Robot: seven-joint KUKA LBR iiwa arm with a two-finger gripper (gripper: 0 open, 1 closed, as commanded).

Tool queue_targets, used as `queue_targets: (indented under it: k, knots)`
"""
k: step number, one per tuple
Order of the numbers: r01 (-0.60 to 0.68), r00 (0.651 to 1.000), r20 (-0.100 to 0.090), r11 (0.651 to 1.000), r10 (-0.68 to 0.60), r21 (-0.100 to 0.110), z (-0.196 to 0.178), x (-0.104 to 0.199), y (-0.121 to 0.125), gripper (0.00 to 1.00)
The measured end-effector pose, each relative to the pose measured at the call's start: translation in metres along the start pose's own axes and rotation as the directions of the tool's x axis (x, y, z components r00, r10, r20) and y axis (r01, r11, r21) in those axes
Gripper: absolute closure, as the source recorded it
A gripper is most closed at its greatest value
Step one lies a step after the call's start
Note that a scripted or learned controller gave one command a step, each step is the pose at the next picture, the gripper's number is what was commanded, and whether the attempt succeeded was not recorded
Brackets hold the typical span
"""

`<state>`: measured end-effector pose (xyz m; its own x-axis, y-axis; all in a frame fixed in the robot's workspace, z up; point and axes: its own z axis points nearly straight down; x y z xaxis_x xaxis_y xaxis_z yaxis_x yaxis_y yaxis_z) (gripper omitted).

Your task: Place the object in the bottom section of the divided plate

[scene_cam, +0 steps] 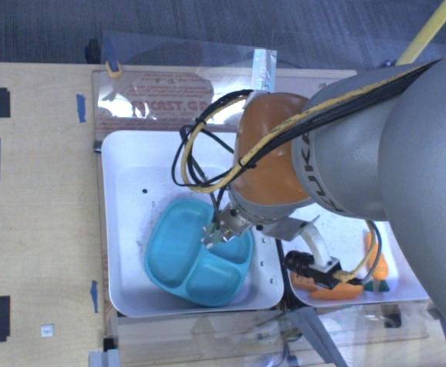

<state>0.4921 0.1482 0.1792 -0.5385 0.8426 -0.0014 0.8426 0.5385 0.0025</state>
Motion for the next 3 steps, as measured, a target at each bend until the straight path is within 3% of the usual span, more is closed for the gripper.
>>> queue_targets:
  k: [1, 2, 3]
  knots:
    - [-0.007, 1.0, -0.002, 1.0, 0.007, 0.005, 0.013, 0.029, 0.009, 1.0]
    - [0.219, 0.976, -0.003, 0.976, -0.219, 0.004, 0.033, -0.02, -0.028, 1.0]
    - [0.365, 0.931, 0.002, 0.931, -0.365, -0.001, -0.006, -0.087, -0.069, 1.0]
